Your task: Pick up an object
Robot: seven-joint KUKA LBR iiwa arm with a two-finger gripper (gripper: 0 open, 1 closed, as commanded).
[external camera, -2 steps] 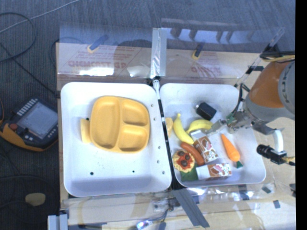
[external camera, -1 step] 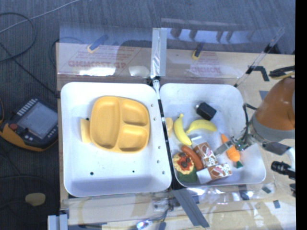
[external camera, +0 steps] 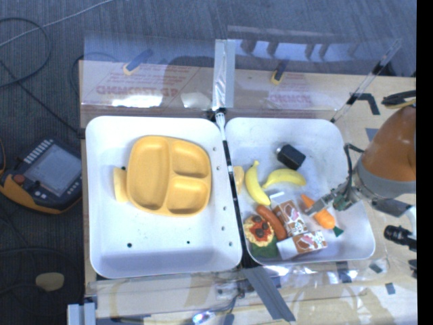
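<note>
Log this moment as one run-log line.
phase: reaching | gripper: low in right bin, at carrot | grasp: unconfirmed | left bin: yellow tray

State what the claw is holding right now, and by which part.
Cannot be told. The claw is low in the right bin, right by the orange carrot toy, but the view is too blurred to show a hold.

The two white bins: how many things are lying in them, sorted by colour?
Yellow: 3, namely the divided tray in the left bin and two bananas in the right bin
Black: 1, a block
Orange: 1, a carrot
Red or brown: 4, namely a sausage, a pizza slice and two packets
Total: 9
</note>
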